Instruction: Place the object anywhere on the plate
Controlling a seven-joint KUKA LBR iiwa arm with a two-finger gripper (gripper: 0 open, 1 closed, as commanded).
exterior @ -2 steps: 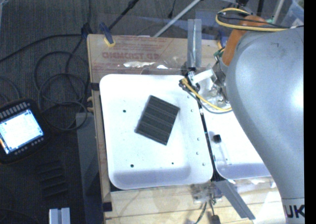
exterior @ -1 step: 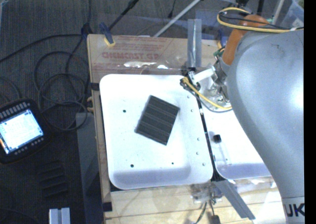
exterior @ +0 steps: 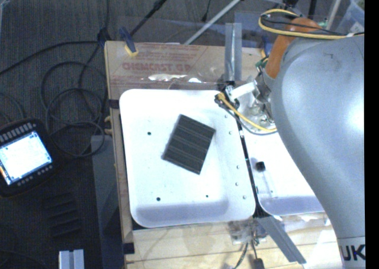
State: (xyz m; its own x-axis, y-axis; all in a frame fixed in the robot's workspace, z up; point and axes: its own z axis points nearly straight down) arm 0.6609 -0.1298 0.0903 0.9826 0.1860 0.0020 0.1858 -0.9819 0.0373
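Dark ribbed rectangular object point(exterior: 189, 143), lying flat and tilted, middle of left bin point(exterior: 139, 202). Probably light, stiff, thin; best pinched across its narrow width. Right of it, over right bin point(exterior: 284, 199), grey arm point(exterior: 323, 125) looming large. Jaws' state impossible to tell.

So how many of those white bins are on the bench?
2. The left bin sits in full view with a dark ribbed plate lying in it. The right bin sits beside it, largely covered by the grey arm.
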